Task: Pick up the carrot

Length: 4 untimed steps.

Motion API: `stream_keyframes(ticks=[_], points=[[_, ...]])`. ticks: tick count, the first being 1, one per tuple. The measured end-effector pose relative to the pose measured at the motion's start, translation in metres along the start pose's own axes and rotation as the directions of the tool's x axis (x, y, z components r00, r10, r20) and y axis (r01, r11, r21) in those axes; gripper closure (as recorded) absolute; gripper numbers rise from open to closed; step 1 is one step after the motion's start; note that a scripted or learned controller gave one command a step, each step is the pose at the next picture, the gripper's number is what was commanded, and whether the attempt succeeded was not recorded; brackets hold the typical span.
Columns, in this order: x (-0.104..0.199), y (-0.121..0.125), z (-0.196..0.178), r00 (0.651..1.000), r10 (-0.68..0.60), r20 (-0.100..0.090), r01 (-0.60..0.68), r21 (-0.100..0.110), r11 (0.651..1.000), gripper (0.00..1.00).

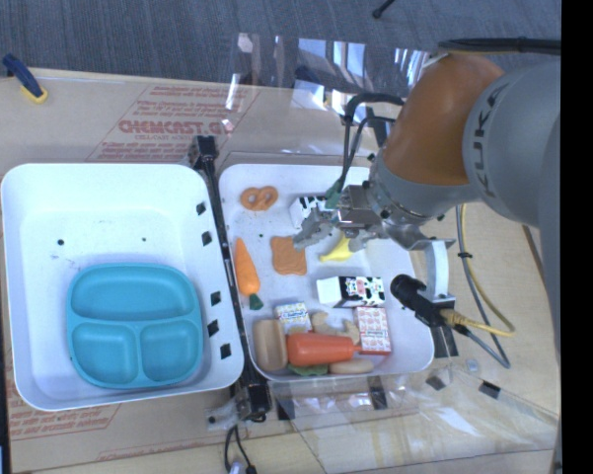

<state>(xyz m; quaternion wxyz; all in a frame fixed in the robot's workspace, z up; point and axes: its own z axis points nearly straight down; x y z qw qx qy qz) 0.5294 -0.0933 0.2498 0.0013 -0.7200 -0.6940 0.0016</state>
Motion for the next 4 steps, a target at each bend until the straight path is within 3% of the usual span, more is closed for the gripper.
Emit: stream_keyframes(ticks=[1, 2, 3, 4], points=[[0.077, 0.012, 0.061, 0.991, -0.135, 0.0, 0.135, 0.004, 0.991, 0.0], [0.049, 0.033, 0.058, 0.982, -0.19, 0.001, 0.19, -0.003, 0.982, 0.0], [0.049, 0.037, 0.058, 0.978, -0.209, 0.002, 0.209, -0.004, 0.978, 0.0], [-0.006, 0.032, 0.143, 0.923, -0.385, 0.014, 0.385, -0.014, 0.923, 0.0]])
